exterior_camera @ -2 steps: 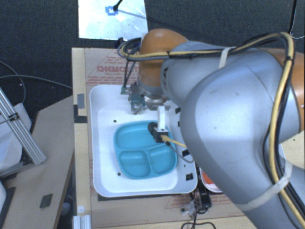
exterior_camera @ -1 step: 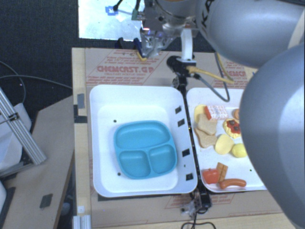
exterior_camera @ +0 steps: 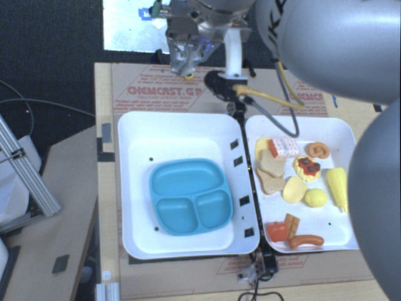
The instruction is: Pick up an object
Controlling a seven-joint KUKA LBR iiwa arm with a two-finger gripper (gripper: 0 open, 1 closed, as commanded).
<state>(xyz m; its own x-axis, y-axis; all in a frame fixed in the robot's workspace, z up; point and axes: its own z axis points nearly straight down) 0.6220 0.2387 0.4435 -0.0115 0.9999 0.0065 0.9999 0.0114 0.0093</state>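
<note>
My gripper (exterior_camera: 186, 63) hangs high over the far edge of the bench, above the cardboard behind the left bin (exterior_camera: 131, 168). Nothing shows between its fingertips. The right bin (exterior_camera: 341, 130) holds several toy foods: a red-and-white block (exterior_camera: 283, 147), a pretzel (exterior_camera: 317, 150), a small pizza (exterior_camera: 307, 167), bread slices (exterior_camera: 271, 171), a lemon (exterior_camera: 316, 197), a corn cob (exterior_camera: 337, 187), a sausage (exterior_camera: 304, 241) and a red piece (exterior_camera: 277, 231). All lie well right of and below the gripper.
A blue three-compartment tray (exterior_camera: 190, 195) lies in the left bin. The grey arm (exterior_camera: 326, 30) fills the top right, with a cable (exterior_camera: 276, 102) looping down over the divider (exterior_camera: 245, 168) between the bins. A metal frame (exterior_camera: 25, 174) stands at the left.
</note>
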